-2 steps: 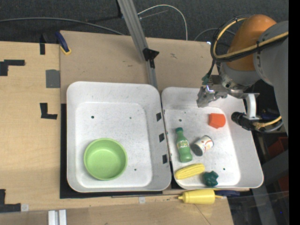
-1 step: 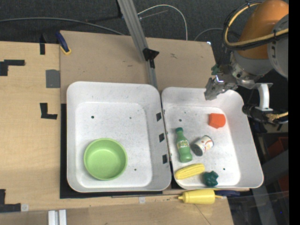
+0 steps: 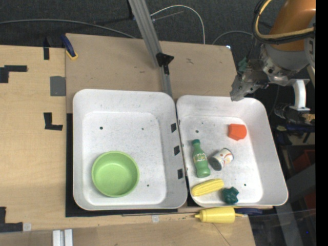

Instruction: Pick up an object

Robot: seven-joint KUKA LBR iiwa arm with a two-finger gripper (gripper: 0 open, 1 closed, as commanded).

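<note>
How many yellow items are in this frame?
2. A corn cob lies in the right bin near its front edge, beside a dark green piece. A yellow bottle lies on the bench just outside that bin's front rim.

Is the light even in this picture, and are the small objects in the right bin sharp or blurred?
Camera view: even, soft light, weak shadows, no strong glare on the white bins. The green bottle and orange block look slightly soft; the gripper is dark, its detail hard to read.

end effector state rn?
End effector: cannot be told; it hangs over the right bin's far rim, with nothing seen in it.
</note>
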